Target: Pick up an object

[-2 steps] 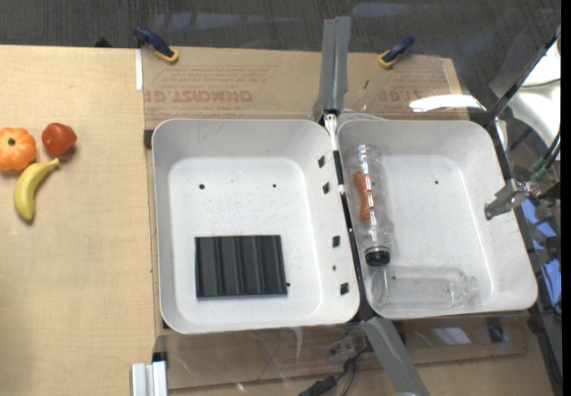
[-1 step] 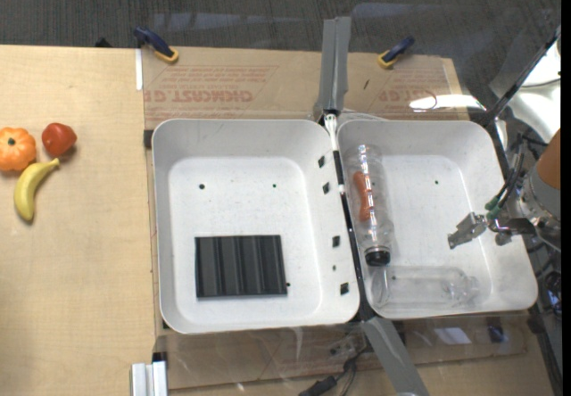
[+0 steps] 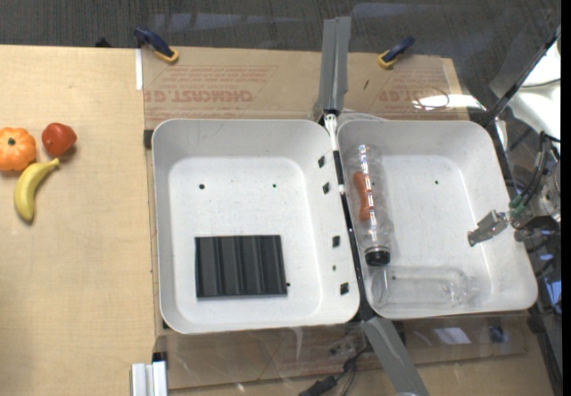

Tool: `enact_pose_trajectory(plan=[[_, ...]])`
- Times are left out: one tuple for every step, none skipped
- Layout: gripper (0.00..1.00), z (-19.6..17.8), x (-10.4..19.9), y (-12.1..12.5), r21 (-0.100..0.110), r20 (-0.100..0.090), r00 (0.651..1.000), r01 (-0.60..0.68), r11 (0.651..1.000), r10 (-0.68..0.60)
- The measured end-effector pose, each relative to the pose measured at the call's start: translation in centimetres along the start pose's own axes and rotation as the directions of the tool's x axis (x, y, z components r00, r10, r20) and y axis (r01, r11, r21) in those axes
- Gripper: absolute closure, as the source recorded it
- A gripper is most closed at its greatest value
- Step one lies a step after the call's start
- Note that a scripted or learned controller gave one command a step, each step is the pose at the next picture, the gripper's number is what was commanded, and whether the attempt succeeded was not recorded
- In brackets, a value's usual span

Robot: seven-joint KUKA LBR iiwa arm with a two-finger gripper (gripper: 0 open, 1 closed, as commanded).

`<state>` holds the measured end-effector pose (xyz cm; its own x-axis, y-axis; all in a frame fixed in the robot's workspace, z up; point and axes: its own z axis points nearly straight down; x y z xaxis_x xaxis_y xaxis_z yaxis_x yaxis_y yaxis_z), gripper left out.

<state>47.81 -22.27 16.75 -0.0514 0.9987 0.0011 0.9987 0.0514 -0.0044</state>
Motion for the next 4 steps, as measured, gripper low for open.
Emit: enact_pose_trajectory(plan=[[0.00,0.0,0.0,0.0,0.000,0.000,1.000,0.000,1.000,0.000],[1.00,-0.5,0.0,0.1,0.005,-0.002,1.000,0.000,1.000,0.000],[0.00,-0.5,0.0,0.1,0.005,-0.002,1.000,0.000,1.000,0.000],[0.00,-4.3,0.0,0.0,0.000,0.001,1.000,-0.031,1.000,0.031]])
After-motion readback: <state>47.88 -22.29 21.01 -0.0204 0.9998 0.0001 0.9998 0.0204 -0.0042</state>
